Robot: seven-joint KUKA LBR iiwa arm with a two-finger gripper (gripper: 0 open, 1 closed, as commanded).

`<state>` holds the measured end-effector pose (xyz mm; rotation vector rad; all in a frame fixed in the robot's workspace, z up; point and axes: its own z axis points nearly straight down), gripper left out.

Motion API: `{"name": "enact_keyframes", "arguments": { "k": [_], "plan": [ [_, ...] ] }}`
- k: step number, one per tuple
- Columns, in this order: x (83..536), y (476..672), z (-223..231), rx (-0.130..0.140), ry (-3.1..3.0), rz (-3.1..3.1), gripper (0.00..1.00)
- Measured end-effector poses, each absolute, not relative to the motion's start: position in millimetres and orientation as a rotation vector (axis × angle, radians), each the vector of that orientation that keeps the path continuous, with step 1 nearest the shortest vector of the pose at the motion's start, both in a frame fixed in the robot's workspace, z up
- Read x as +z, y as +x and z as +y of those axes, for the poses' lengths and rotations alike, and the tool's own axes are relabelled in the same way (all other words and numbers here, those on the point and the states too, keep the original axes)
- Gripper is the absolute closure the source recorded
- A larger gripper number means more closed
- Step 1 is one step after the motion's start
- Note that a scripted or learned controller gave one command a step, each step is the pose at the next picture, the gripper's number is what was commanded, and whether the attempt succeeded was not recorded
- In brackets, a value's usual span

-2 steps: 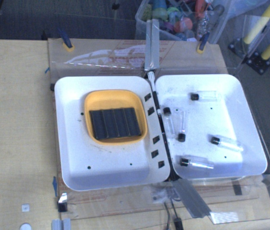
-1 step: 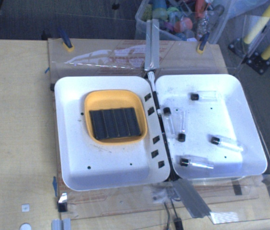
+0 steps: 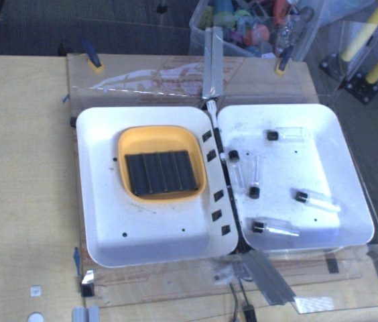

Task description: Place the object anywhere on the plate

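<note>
Clear plastic vials (image 3: 254, 177) with black caps lie scattered across the glossy right bin (image 3: 350, 200), none yet moved. Left bin (image 3: 98, 233) carries a rounded-square yellow plate (image 3: 130, 141) bearing a ribbed black slab (image 3: 161, 172). No lettering reads; gripper's state cannot be told.

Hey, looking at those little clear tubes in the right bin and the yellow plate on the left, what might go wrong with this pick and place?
1. The clear vials barely stand out against the white right bin, so a grasp may miss.
2. Two vials lie close together near the divider, so a pick might catch both or knock one away.
3. The yellow plate holds a dark ridged insert; a round vial dropped there might roll.
</note>
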<state>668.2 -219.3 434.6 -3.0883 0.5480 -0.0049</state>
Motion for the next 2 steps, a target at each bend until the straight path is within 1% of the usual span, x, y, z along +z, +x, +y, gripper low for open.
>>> {"name": "enact_keyframes", "arguments": {
  "k": [1, 2],
  "plan": [
    [434.2, 668.1, -219.3, -0.004, -3.122, 0.305, 1.00],
    [434.1, 668.1, -219.2, -0.004, -3.122, 0.305, 1.00]
  ]
}}
